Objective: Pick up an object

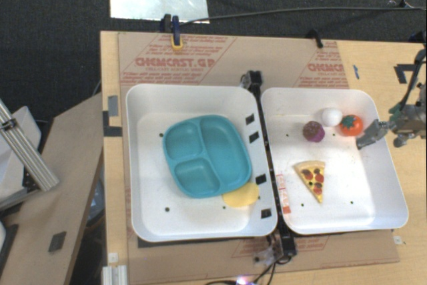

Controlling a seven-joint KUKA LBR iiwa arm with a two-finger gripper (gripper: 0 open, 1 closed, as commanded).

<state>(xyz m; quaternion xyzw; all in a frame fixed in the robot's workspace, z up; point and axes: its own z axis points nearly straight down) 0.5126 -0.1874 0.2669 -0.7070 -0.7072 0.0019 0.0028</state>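
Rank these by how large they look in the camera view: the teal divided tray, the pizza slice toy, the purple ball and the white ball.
1. Teal divided plastic tray
2. Triangular pizza slice toy
3. Purple ball and white ball: too alike in size to rank.

The tool (pixel 371 133) is dull grey metal, one slim dark-tipped finger (pixel 368 135) showing at its end. Behind it sits a blocky grey body with greenish tints. A thin dark cable runs up alongside it.
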